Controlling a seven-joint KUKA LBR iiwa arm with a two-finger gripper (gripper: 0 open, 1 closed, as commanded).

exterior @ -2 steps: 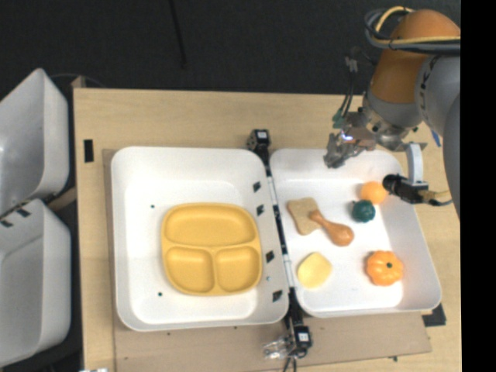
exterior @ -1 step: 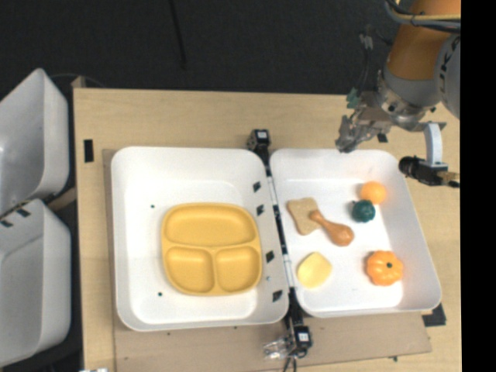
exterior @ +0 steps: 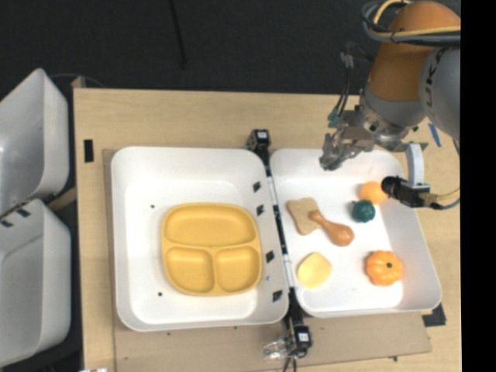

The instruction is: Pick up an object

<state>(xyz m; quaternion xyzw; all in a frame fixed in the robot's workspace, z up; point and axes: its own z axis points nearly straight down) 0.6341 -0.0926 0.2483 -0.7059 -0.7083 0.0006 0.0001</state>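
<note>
The jaws (exterior: 335, 161) hang over the far corner of the right bin (exterior: 418, 281), with nothing seen between them; whether they are spread or pressed together I cannot tell at this size. Any of the bin's 6 small things could serve: a tan bread slice (exterior: 302, 212) touching a brown drumstick (exterior: 333, 229), a pale yellow round piece (exterior: 314, 270), a dark green ball (exterior: 362, 211), an orange ball (exterior: 372, 191) and a small pumpkin (exterior: 384, 267). All look like light, stiff plastic toys, likely smooth and apt to slip. The drumstick's narrow shank offers the surest hold; the balls would need a pinch straight across the middle. The left bin (exterior: 139, 208) holds a yellow divided tray (exterior: 211, 246).
</note>
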